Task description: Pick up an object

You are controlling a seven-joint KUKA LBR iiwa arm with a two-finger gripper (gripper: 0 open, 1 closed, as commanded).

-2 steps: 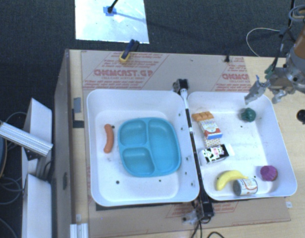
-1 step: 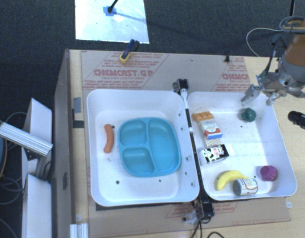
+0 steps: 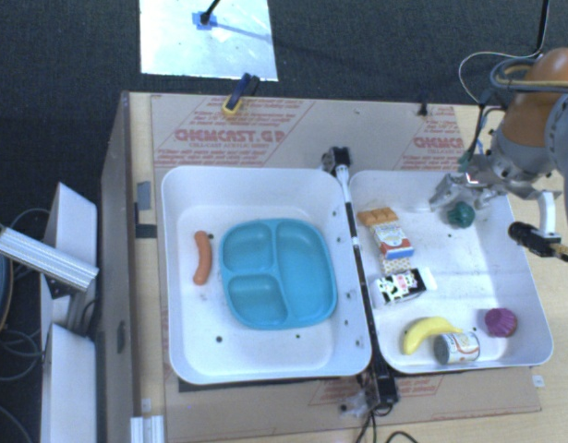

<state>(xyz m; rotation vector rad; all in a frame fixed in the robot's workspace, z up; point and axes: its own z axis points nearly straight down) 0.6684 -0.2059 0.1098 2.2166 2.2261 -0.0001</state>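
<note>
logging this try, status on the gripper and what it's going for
Gripper over the right bin's far end, just above a small teal ball. Ball on the bin floor, not gripped. Nothing crowding it; boxes sit apart.

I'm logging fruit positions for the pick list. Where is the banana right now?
In the camera view the banana lies near the front edge of the right bin, touching the can and just below the cow-print carton.
</note>
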